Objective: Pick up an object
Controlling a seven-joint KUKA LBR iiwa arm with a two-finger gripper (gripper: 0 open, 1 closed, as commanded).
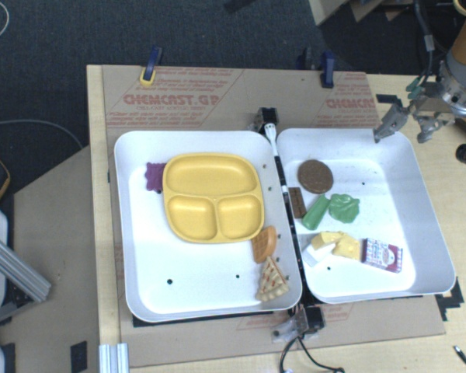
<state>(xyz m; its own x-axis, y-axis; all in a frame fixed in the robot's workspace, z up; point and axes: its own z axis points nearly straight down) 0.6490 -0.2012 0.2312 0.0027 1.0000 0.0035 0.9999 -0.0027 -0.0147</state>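
Hovering at about two o'clock above the right bin's (419, 179) far corner, the gripper (408, 124) spreads its fingers wide with nothing between them, likely staging for descent. Candidates lie below: brown disc (316, 176), green pepper (332, 208), red packet (382, 255).

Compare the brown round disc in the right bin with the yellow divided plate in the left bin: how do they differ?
The brown disc is dark, plain and small; the yellow plate is bright, much larger and split into three compartments. The disc lies apart from its neighbours, while the plate covers part of a purple item at its left edge. Both lie flat on a white bin floor.
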